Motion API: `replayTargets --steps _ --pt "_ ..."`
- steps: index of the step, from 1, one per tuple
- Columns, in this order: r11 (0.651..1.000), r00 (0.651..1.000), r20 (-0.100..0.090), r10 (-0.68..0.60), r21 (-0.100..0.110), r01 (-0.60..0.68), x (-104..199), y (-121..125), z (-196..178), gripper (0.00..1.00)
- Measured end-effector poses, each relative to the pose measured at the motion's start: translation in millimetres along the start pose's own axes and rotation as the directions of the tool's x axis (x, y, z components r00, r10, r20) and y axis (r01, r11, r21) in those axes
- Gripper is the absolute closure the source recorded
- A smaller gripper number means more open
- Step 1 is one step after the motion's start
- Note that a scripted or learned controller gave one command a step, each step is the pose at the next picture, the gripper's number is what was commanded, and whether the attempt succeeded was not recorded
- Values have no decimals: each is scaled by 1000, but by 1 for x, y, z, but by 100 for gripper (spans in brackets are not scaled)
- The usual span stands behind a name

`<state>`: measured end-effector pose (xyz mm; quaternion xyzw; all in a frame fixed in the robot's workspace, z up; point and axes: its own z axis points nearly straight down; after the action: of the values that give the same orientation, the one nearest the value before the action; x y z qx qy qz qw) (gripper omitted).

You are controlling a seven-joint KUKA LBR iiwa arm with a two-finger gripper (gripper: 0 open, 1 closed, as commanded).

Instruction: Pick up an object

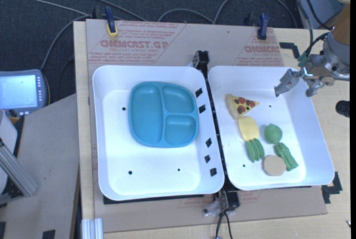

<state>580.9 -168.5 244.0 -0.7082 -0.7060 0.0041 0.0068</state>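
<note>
End effector [299, 83] over right bin's [317, 138] far edge, toy food [261, 138] clustered below

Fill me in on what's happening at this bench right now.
A robot arm reaches in from the right, and its gripper hangs over the upper right part of the right bin with nothing between its fingers. Toy food lies below it: a pizza slice, a yellow piece, three green pieces and a tan round one. The left bin holds a blue divided plate.
</note>
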Motion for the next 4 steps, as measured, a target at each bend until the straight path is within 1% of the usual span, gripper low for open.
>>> replayTargets --steps 1,2,3,4 --pt "1000 1000 3 -3 -14 3 1 2 -8 0" --pt "1000 1000 1 -2 -8 2 -8 -1 50 0" --pt "1000 1000 1 -2 -10 2 -9 -9 108 0" --pt "1000 1000 1 -3 -11 3 -8 -8 159 0"
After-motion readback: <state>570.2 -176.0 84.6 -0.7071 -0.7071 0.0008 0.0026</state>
